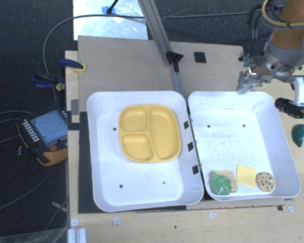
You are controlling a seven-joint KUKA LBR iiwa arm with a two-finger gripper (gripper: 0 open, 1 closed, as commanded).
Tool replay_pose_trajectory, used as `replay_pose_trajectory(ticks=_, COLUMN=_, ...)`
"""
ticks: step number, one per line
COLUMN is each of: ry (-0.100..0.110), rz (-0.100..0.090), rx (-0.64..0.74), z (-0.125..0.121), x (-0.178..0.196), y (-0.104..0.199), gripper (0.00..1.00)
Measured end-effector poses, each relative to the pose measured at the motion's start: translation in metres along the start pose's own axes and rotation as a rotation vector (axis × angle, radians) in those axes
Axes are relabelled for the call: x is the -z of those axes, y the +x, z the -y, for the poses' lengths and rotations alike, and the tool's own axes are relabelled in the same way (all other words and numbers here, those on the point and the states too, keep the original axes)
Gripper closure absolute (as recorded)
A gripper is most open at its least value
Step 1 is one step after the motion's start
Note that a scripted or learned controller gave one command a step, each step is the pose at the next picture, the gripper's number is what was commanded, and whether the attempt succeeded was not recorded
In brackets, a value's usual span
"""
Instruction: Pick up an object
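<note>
Claw [244, 84] hangs over the far rim of the right shallow white plastic bin [289, 151]; can't tell its state. Well away, at that bin's near edge: green leafy toy food piece [221, 183], yellow square cheese slice [246, 175], round tan cookie [265, 181], side by side. Yellow divided plastic plate [149, 132] sits in the left white bin [106, 186], further off.

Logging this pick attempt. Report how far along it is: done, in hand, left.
Done: nothing visibly. The end effector sits at the far rim of the right bin, with no object seen in it. In hand: at most an approach. Left: the whole pick. The green item, yellow slice and cookie lie along that bin's near edge; the yellow tray lies in the left bin.
</note>
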State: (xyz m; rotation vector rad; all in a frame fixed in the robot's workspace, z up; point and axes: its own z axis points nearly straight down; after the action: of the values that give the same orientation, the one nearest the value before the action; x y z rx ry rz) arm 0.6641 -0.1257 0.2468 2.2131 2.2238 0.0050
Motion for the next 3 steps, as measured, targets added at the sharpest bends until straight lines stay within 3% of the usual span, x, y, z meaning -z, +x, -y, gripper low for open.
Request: replay_pose_trajectory(ticks=3, ry=0.007, rz=-0.002, rx=0.004, z=0.068, x=-0.003, y=0.162, gripper=1.0)
